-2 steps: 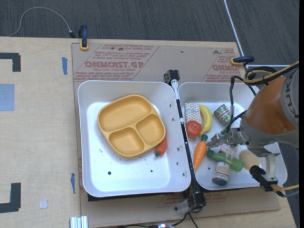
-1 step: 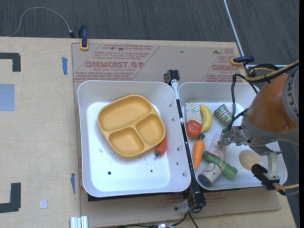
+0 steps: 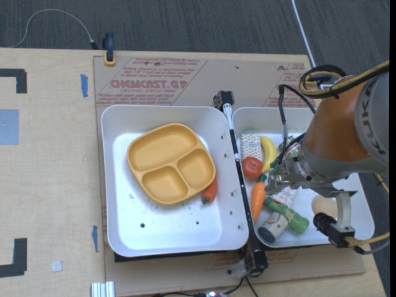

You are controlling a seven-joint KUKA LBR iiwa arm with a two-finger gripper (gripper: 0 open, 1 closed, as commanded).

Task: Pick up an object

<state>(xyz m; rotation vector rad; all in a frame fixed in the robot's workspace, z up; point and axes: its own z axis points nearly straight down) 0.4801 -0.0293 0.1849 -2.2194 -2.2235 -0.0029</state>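
Pincer (image 3: pixel 286 177) hangs low over the right bin (image 3: pixel 365 228), under the grey wrist and orange band of the arm (image 3: pixel 337 135), just above a clutter of toys; whether it is parted or closed, or has hold of anything, cannot be told from this slant.

Directly beneath it lies a crumpled white wrapper (image 3: pixel 284 196). At its 9 o'clock sits a red tomato (image 3: pixel 252 166), and at 10 o'clock a yellow banana (image 3: pixel 268 151) lying beside a patterned white packet (image 3: pixel 250 145). At 7 o'clock an orange carrot (image 3: pixel 257 198) lies along the bin's left wall. At 6 o'clock a green bottle (image 3: pixel 289 216) rests tilted, touching a grey can (image 3: pixel 271 230). A pale round thing (image 3: pixel 325 205) shows at 4 o'clock.

Left bin (image 3: pixel 117 178), at 9 o'clock, holds a yellow divided plate (image 3: pixel 170 163) with a small red-orange pepper (image 3: pixel 210 193) touching its lower right rim. Both bins sit on a cardboard sheet (image 3: pixel 154 79) on the counter (image 3: pixel 43 166).
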